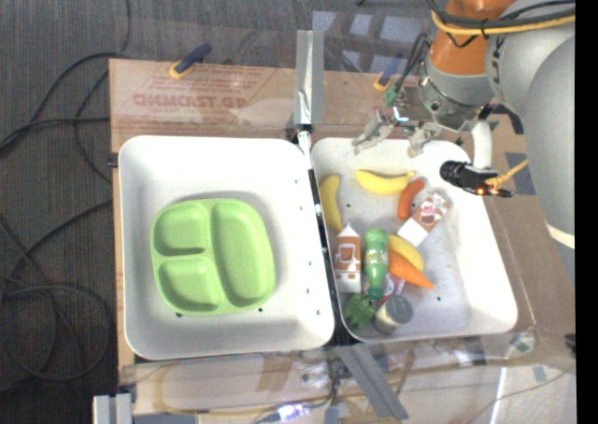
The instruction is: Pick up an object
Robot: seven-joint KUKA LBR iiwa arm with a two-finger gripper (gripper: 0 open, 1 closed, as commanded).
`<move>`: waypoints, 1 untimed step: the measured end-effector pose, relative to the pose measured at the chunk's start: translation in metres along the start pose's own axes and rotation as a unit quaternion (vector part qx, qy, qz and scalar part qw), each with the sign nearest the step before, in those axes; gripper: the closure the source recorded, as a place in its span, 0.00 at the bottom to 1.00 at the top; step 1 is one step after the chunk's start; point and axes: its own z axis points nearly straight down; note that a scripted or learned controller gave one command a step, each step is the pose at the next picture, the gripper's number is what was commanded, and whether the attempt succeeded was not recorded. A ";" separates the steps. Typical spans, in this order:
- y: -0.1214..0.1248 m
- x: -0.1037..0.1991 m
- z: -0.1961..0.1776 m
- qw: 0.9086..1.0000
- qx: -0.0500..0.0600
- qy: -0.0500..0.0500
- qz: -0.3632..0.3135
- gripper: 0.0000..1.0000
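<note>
In the camera view, our gripper (394,131) hangs over the back rim of the right bin (486,305), fingers spread wide and holding nothing. The nearest object, a yellow banana (383,180), lies just in front of it, its long axis crosswise to the arm's reach.

The flat brown cardboard sheet (201,100) lying on the tabletop behind the left white bin carries a line of faded red printed capitals along its upper part; the letters run left to right but are too washed out and blurred to read with certainty. The small white carton (429,212) and the small brown-and-white bottle (348,259) in the right bin bear coloured labels, but nothing on them is legible.
</note>
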 end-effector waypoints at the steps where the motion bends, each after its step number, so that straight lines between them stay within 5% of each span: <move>1: 0.003 -0.047 0.100 1.000 0.001 -0.003 0.028 0.00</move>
